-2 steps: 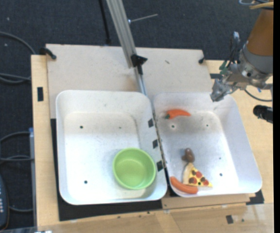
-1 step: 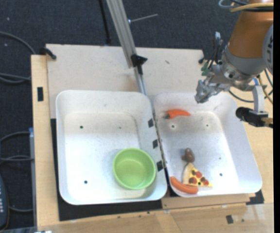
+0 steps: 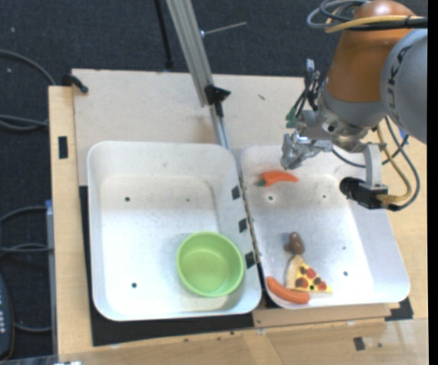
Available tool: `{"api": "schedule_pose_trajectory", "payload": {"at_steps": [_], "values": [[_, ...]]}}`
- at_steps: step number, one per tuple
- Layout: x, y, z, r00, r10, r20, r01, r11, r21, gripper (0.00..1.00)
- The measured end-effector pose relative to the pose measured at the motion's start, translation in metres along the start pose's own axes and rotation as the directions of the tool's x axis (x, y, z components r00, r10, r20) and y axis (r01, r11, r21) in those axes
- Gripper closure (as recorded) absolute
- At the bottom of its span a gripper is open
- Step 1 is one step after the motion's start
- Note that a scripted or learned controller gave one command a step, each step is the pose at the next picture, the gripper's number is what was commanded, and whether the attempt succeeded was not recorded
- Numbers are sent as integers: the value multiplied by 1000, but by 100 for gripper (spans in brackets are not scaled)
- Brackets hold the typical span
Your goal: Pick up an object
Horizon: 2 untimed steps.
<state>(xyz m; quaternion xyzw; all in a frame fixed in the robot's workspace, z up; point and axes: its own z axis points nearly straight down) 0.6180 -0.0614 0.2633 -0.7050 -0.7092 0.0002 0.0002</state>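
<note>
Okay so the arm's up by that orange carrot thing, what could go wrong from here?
The carrot lies close to the right bin's far wall, so the end effector above it might hit the rim or nudge the carrot away. The carrot is also thin and low, so a grasp could easily slip off.

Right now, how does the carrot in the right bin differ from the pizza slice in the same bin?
The carrot is a slim orange piece with a green tip; the pizza slice is a yellow wedge with red spots. The carrot lies at the far end of the right bin, just under the gripper; the pizza slice lies at the near edge, away from the gripper. Both are small toy foods lying flat.
</note>
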Motion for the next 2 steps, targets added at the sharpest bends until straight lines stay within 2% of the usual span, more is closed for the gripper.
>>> {"api": "schedule_pose_trajectory", "payload": {"at_steps": [1, 2], "values": [[49, -6, 16, 1000, 0, 0, 0, 1000, 0, 100], [109, -7, 14, 1000, -3, -2, 3, 1000, -2, 100]]}}
